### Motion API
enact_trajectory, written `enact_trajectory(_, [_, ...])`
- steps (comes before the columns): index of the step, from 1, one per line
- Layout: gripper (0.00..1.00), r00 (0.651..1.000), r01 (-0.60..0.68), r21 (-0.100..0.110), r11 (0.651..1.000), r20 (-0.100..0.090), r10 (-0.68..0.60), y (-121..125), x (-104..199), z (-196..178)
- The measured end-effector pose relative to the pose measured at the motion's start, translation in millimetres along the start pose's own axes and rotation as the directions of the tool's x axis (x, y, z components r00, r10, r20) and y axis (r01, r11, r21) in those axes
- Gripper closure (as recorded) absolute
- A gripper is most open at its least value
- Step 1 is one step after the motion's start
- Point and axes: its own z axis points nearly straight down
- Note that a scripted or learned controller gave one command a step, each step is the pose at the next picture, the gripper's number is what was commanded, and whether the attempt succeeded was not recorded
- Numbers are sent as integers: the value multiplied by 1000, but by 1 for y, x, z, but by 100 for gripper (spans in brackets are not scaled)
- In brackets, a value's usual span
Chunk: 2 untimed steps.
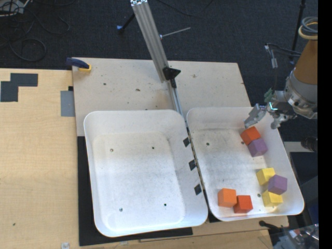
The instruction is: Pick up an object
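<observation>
Diagonally tilted orange cube [250, 135] beneath gripper [267, 116]

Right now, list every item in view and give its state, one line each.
Hand: above the right bin's far right corner, holding nothing visible.
Right bin: holds all the blocks.
Left bin: flat on the bench.
Orange block: touching the purple block, just under the hand.
Yellow and purple blocks: clustered by the right wall.
Orange and red blocks: side by side, near the front edge.

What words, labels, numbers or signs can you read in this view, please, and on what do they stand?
None: no readable text stands anywhere.
The aluminium mast carries a black-and-white checker marker at its top, a pattern, not text.
The blocks and both bins bear no lettering.
</observation>
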Motion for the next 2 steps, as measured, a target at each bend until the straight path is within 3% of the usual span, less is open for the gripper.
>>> enact_trajectory(1, [0,1000,2,-4,1000,2,-2,1,0,-3])
enact_trajectory(2, [0,1000,-1,2,1000,0,1,-8,1,58])
